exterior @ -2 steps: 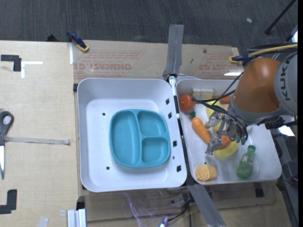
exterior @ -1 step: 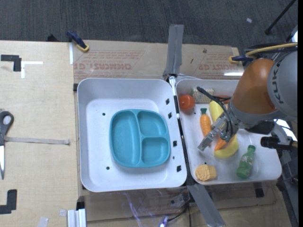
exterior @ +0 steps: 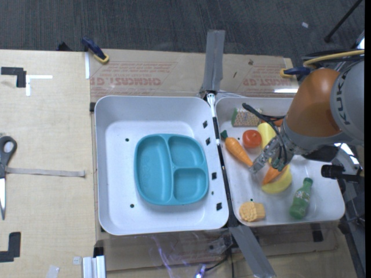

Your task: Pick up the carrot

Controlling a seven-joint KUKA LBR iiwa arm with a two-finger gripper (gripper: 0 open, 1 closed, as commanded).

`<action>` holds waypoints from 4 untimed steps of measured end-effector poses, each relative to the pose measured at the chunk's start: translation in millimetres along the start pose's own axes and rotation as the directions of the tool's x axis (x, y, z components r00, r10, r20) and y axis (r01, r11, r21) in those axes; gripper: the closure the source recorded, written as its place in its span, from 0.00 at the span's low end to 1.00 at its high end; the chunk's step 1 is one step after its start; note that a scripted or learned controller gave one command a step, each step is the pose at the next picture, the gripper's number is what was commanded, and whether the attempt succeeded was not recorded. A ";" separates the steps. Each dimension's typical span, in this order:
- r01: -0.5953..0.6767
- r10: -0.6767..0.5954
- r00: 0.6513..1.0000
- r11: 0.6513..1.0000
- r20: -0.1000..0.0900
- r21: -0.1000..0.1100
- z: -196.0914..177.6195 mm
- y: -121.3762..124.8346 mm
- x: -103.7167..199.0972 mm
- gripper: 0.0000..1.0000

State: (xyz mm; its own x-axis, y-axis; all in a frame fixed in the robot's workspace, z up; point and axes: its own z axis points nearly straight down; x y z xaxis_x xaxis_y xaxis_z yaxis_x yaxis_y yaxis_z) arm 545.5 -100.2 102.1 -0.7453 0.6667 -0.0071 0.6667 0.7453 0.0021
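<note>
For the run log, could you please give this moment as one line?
target: carrot in right bin | gripper: beside carrot tip, grip unclear | left bin: blue divided plate

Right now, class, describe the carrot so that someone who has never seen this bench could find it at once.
Start at the right-hand white bin, the one crowded with toy food. The carrot lies near that bin's left wall, just left of the red tomato and up-left of the end effector. It is the long orange tapered piece with a small green top, lying at a slant.
</note>
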 end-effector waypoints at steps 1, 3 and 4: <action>0.000 0.000 1.000 1.000 0.000 0.000 0.0 0.1 0.1 0.00; -0.174 0.174 0.985 0.985 -0.001 -0.001 -0.5 -22.2 23.7 1.00; -0.091 0.091 0.996 0.996 -0.005 0.001 -90.3 22.2 99.3 1.00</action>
